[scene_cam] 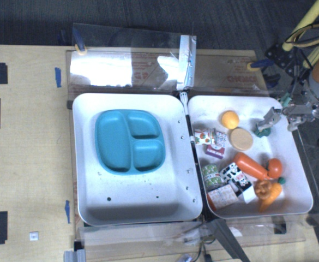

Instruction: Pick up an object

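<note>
Although the tool (264,123) hangs low over the far right corner of the right bin (306,192), its tips sit against the white floor and whether they stand apart or together cannot be told; nothing is seen between them. No object is lifted: every candidate lies in that bin. Just beside the tool, toward the bin's middle, lies a tan disc (241,139), with a yellow ball (229,119) a little beyond it. Nearer the camera from the tool lie a long orange carrot (252,166), a red tomato (275,167) and small printed packets (214,143), crowded and touching. The left bin (88,201), well apart from the tool, carries a blue divided tray (129,141). Judgement: the tool's position favours the isolated disc, since the clutter offers poorer clearance.
</note>
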### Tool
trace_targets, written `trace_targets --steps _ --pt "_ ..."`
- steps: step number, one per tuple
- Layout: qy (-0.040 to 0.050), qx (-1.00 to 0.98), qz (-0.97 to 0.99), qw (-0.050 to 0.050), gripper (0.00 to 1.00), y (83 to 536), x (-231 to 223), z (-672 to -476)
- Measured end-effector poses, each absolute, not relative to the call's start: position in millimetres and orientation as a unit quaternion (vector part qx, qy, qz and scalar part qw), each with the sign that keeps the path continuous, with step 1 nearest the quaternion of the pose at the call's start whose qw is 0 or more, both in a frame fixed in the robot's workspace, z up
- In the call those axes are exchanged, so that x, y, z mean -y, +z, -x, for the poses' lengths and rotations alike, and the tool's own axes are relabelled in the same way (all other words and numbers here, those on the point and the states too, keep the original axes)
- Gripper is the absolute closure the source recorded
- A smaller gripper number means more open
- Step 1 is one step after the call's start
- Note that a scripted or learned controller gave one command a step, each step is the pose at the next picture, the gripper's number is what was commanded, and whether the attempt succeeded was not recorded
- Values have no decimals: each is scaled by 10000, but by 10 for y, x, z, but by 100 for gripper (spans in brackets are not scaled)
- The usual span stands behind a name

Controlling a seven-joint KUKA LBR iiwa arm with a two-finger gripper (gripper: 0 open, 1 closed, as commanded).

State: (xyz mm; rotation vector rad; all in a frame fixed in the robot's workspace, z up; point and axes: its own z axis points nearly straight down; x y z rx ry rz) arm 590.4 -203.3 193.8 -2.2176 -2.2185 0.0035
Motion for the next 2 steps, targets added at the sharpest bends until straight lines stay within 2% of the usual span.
trace_targets --steps 1,2 --pt "-21 7110 7032 37 0 1027 2090 -6351" --pt "3 7114 7028 16 100 1127 2109 -6349"
